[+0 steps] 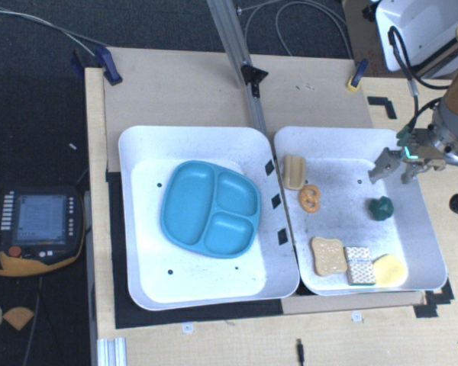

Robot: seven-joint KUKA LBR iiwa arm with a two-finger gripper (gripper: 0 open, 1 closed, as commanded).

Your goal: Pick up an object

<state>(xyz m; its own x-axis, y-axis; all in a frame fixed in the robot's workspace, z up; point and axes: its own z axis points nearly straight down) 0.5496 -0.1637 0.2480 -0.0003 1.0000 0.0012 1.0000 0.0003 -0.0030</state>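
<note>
On the bench (214, 90) two shallow white bins sat side by side. Within the left bin (137, 151) lay a blue divided plate (211, 207), its three compartments bare, tilted slightly against the bin's edges. Across the right bin (328, 139) several small things were scattered. A tan, bread-like piece (294, 171) rested near the bin's upper left corner, and just below it sat a small orange pretzel (309, 198). Along the bin's near edge three things lay in a row: a slice of toast (329, 255), a small checkered block (359, 265) touching or just beside it, and a yellow round piece (388, 269) beside that on the right. A dark green object (380, 208) sat apart from the others, toward the right side of the bin.

From the right, the arm reached over the right bin's upper right part. The gripper (397, 169) hung above the bin floor, up and a little to the right of the dark green object and apart from it. Its two grey fingers (383, 163) stood spread, with a clear gap between them, and nothing lay between them. A small green light glowed on the gripper body just behind the fingers.

Beyond the bench, on the dark floor at the left, a handheld control pendant (38, 227) with a lit screen rested. A grey metal post (229, 21) rose at a slant from the bench's far middle.
</note>
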